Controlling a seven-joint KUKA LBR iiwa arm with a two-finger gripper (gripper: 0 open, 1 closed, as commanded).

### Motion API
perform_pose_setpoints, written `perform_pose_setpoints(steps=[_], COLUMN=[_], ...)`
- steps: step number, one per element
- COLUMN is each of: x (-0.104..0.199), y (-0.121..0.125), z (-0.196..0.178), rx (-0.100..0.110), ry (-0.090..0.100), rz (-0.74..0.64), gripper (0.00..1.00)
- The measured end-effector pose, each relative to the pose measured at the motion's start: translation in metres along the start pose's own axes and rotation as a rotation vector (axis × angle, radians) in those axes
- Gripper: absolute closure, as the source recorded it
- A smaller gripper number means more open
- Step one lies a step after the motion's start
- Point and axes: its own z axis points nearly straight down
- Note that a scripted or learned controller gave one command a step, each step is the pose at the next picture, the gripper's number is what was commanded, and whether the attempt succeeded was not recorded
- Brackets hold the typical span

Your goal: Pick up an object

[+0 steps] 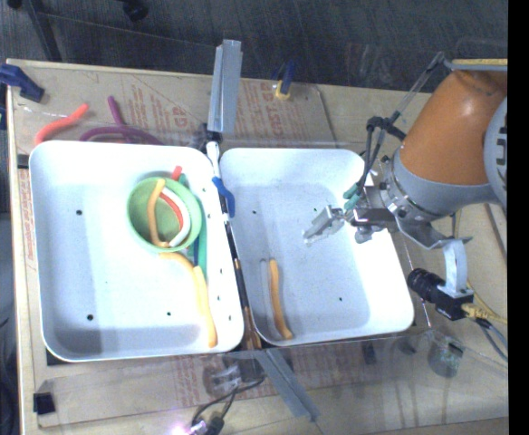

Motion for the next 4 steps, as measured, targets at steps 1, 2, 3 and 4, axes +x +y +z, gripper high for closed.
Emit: perform_pose_setpoints(steps=[1,2,3,4], x=[0.049,0.013,0.013,0.062], y=[0.012,0.028,0.028,0.040], z=[0.060,0.188,0.178,0.084], rx=[0.002,0.001,0.001,-0.001], ry=[-0.001,0.000,-0.002,-0.001], rz=[0.011,-0.084,-0.089,0.009], gripper=[0.00,0.00,1.00,1.00])
